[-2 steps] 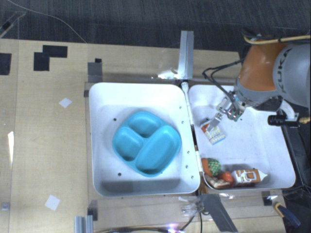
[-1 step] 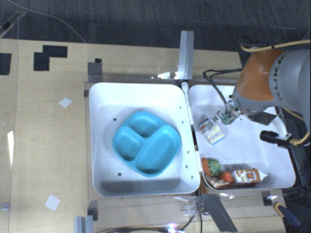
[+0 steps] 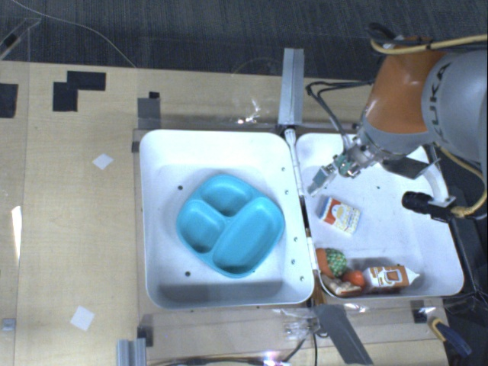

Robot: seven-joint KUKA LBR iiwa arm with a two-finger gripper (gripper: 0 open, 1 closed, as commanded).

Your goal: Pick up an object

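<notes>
The small carton, white with red and yellow print, lies flat in the right bin, just below the hand and apart from it, its long axis slanting down to the right. The hand hangs empty; whether it is open I cannot tell. A divided blue tray fills the left bin.

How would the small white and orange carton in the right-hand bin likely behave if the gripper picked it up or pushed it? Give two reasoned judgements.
The small carton lies flat on the right bin's floor, so it should slide when pushed, not roll or tip. It looks like a toy or thin box, so probably light and fairly stiff. The gripper hangs just above and left of it.
</notes>
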